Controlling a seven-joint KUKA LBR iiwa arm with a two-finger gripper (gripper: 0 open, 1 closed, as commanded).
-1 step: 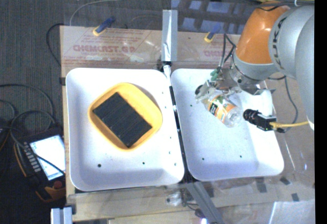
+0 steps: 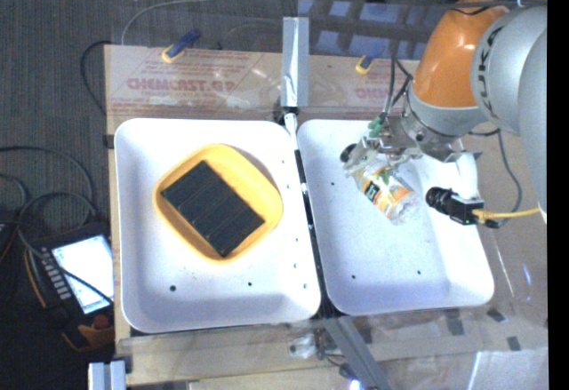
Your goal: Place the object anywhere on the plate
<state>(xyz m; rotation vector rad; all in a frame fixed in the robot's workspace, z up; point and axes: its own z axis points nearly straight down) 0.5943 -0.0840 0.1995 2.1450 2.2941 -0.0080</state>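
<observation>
Two shallow white bins sit side by side on the bench. Readable writing is scarce – the board (image 2: 200, 82) behind the bins has faint red lettering under clear plastic sheet, looks like "CHEMCAST GP" but it's washed out, so don't quote me. On the arm (image 2: 498, 51) there are dark letters on the grey shell next to the orange band, cropped at the edge, can't make out the word.

The gripper (image 2: 384, 147) is down in the right bin (image 2: 418, 282), at its upper middle, right over the object (image 2: 388, 187). Whether it's open or closed I honestly cannot tell – that end of it is a tangle of metal, wires and clear wrap from this angle. It looks to be touching or just above the object's upper end, but I can't confirm an actual grasp.

The object is a small crinkly clear-plastic packet with a label in orange, green and white; the print is too small to read. It lies tilted on the right bin's floor, near the middle.

Over in the left bin (image 2: 142, 290) there's a yellow plate (image 2: 260, 182) with a dark, ribbed square slab (image 2: 213, 207) lying on it, turned diagonally – well apart from the packet.
</observation>
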